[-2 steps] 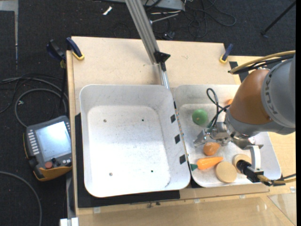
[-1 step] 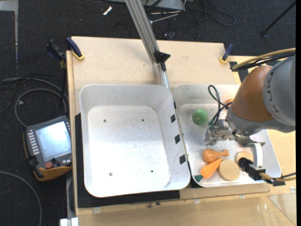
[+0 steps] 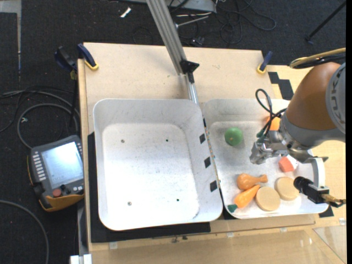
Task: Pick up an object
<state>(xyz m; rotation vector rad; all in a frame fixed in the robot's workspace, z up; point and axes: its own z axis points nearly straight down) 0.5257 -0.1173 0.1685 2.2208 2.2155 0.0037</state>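
Note:
The right bin (image 3: 217, 114) holds several small objects. A green ball (image 3: 234, 136) lies toward its middle. An orange pear-shaped piece (image 3: 251, 179) and an orange carrot (image 3: 246, 196) with a green tip lie near the front. Two tan discs (image 3: 268, 198) (image 3: 286, 188) sit beside them, and a small red-orange block (image 3: 285, 163) lies next to the arm. An orange piece (image 3: 273, 122) peeks out at the back behind the cable. My gripper (image 3: 260, 153) hangs low over the bin, right of the green ball and above the pear-shaped piece. Nothing shows between its fingers.
The left bin (image 3: 110, 147) sits beside the right one, sharing a raised rim. A metal pole (image 3: 168, 29) slants in from the top to the bins' junction. A teach pendant (image 3: 58, 172) lies on the floor at left. Clamps mark the bench's back corners.

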